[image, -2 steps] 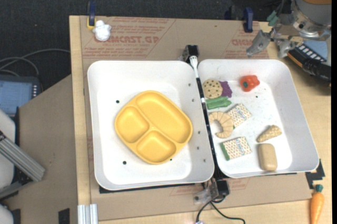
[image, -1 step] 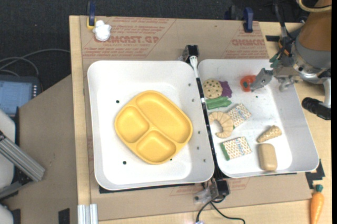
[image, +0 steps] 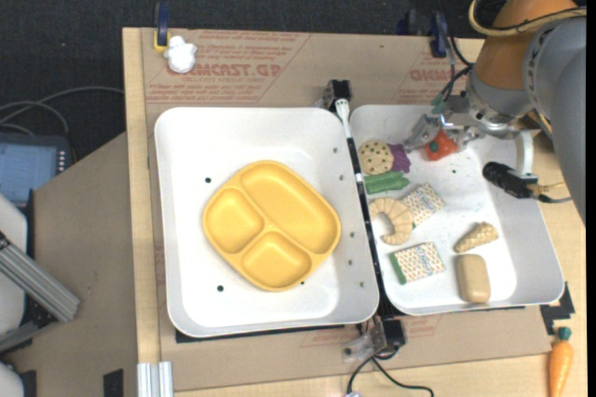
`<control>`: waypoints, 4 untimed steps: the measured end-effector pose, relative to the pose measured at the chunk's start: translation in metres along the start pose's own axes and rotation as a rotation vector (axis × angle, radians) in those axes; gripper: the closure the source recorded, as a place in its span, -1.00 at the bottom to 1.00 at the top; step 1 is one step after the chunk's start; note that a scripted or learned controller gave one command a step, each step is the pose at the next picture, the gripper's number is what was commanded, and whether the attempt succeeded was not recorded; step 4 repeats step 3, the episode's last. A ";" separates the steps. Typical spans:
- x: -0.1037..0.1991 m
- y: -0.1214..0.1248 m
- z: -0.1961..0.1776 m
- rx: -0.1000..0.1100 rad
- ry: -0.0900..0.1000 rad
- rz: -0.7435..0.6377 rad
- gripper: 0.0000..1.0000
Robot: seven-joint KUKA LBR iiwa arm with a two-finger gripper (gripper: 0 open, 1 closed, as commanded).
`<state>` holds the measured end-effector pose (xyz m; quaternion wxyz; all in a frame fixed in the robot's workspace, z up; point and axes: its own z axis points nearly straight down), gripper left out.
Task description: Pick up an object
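Camera view from above gives me both bins on the desk (image: 233, 50). In the left bin (image: 177, 227) lies a yellow divided plate (image: 270, 223). The right bin (image: 531, 246) carries the small things: a cookie (image: 374, 156), a purple piece (image: 400, 158), a green piece (image: 385, 184), a croissant (image: 395, 220), a pale packet (image: 426, 199), a second packet (image: 418, 262), a bread roll (image: 473, 278) and a pale cone (image: 476, 238).

The tool (image: 436, 132) is low over the far part of the right bin, and a small red thing (image: 444, 146) sits directly at its tip. I cannot tell if the tool is spread, pressed together or pinching this red thing, because the metal parts cover it.

I judge the red thing to be the target. The risk I see is a poor hold: it is small, so it could slip out during the lift. The purple piece is near and could be pushed aside.
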<state>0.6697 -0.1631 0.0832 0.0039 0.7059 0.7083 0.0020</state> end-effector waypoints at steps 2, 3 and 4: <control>0.052 -0.010 -0.002 0.012 0.004 0.000 1.00; 0.110 -0.070 -0.106 0.012 0.005 0.000 1.00; 0.110 -0.070 -0.106 0.012 0.005 0.000 1.00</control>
